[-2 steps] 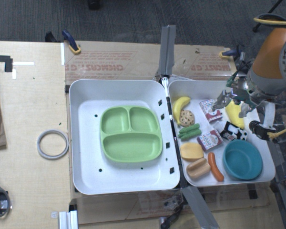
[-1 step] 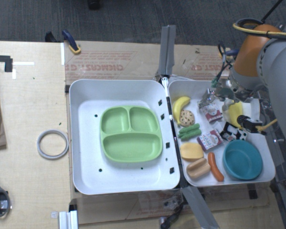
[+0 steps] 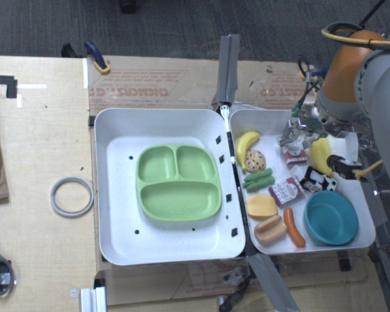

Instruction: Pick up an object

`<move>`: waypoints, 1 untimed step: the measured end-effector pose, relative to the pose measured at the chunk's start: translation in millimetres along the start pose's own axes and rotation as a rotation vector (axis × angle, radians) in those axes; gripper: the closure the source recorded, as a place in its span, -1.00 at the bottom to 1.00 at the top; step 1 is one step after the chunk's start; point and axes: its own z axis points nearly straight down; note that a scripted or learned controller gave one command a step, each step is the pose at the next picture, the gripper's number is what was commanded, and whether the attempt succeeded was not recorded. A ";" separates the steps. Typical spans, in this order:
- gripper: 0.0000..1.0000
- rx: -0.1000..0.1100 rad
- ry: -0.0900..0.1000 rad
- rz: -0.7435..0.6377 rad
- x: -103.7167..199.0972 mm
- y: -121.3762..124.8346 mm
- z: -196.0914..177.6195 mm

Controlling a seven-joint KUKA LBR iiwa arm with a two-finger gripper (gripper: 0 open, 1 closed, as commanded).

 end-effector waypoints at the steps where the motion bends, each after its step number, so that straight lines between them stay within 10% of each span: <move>1: 1.00 0.000 0.001 -0.072 82.8 0.2 -91.0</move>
